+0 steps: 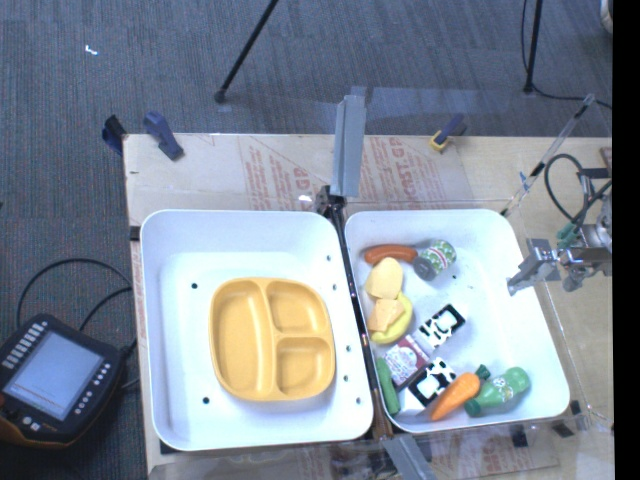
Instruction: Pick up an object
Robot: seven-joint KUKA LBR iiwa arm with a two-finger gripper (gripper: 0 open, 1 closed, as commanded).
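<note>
A: Biggest first. The desk point(250, 173) is a flat brown board, printed red lettering, matte. Two shallow white bins on it, glossy plastic, rounded corners. The left bin point(175, 268) carries one yellow divided plate point(271, 338), three compartments, smooth, nothing on it.

B: And the right bin point(500, 268)?

A: That's where the pick candidates sit, clustered along its left and near side. Small toy food mostly: a reddish sausage point(390, 253), a round grey-green can point(435, 258) just beside it, a pale yellow wedge stack point(387, 298) resting on something banana-like, two black-and-white printed boxes point(440, 326), a carrot point(455, 396) touching a green bottle point(500, 390), and a thin green stick point(387, 385) along the bin's left wall.

B: Arm?

A: The end effector point(545, 264) is at the right bin's right rim, away from the pile. Too small and blurred to tell how far apart it is; nothing is visibly in it.

B: Step?

A: Judged as approach, pre-grasp. No object chosen or lifted yet. The next move probably calls for travelling left over the bin and descending on an isolated item; the can or the sausage look least crowded. The carrot-bottle pair risks a double contact.
</note>
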